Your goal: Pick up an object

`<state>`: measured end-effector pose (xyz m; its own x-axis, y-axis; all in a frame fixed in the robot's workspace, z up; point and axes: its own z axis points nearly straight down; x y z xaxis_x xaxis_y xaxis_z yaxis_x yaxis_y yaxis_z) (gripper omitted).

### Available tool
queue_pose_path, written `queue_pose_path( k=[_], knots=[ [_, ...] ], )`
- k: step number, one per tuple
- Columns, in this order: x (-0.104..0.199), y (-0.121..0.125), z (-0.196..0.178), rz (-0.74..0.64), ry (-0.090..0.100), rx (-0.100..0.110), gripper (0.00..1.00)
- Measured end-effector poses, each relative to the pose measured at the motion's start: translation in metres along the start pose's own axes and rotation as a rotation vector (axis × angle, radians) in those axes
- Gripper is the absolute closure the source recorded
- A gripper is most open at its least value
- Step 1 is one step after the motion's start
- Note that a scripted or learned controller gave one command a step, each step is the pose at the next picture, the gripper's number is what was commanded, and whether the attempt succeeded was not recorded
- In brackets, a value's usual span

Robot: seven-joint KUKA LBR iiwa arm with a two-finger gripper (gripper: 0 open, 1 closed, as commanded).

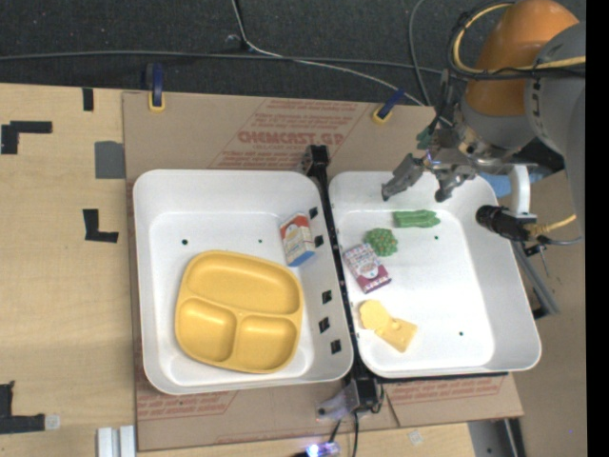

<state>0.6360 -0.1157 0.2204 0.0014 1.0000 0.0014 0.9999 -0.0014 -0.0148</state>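
The arm's gripper (419,185) hangs, jaws wide and empty, over the right bin's (495,341) far edge, just above a green pod-like toy (416,219); a slightly skewed descent could nudge it away.

Grey arm (533,55) reaches in from right; hand (419,187) pointing down, fingers spread apart, nothing between.
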Motion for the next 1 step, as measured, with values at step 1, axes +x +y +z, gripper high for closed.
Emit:
queue_pose_path(
  k=[1],
  knots=[
    [0.0003,0.0026,-0.0083,-0.003,-0.001,-0.013,0.0]
  ],
)
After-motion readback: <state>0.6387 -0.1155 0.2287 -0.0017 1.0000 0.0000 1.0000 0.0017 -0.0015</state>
